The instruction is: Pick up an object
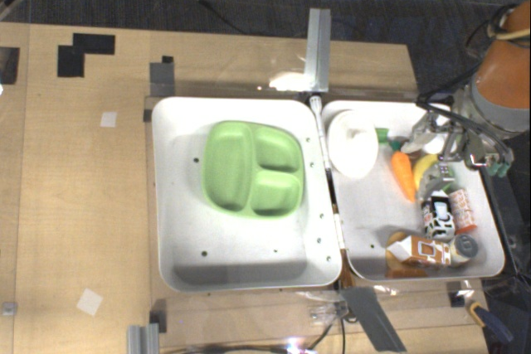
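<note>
The right bin (pixel 365 249) holds several small objects. A white bowl (pixel 353 147) lies at its far left corner, with a small green item (pixel 382 134) beside it. An orange carrot (pixel 404 176) and a yellow banana (pixel 425 167) lie in the middle. A black-and-white can (pixel 438 216) and a red-and-white bottle (pixel 463 211) sit nearer the front. A brown carton (pixel 417 251) lies at the front edge. My gripper (pixel 442 155) hangs low over the bin's right part, just right of the banana and behind the can. Nothing shows in its grasp.
The left bin (pixel 178 253) holds a green divided plate (pixel 252 167). A metal divider post (pixel 319 50) stands behind the seam between the bins. The grey arm with its orange band (pixel 504 77) comes in over the right bin's far right corner.
</note>
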### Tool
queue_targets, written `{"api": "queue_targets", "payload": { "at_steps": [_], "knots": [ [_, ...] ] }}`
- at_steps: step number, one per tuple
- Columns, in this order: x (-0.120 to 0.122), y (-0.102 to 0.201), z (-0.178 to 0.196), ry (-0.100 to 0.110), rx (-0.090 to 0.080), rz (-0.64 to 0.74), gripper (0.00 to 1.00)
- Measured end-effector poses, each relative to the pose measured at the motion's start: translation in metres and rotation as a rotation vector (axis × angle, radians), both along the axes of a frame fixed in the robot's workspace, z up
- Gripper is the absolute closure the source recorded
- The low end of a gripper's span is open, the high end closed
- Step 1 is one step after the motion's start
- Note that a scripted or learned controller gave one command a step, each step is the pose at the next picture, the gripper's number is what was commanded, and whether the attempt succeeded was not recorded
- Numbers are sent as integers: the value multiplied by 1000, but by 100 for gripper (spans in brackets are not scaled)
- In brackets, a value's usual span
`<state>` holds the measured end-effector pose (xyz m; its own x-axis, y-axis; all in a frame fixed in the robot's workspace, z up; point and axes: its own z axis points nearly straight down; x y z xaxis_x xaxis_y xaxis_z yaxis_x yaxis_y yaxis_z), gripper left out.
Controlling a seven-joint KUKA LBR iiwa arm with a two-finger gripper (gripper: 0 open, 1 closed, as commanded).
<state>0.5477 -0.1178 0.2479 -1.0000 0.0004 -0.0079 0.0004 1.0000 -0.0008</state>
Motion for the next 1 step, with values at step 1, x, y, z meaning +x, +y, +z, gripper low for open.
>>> {"api": "queue_targets", "payload": {
  "at_steps": [1],
  "knots": [
    [23, 9, -69, 6, 2, -19, 0]
  ]
}}
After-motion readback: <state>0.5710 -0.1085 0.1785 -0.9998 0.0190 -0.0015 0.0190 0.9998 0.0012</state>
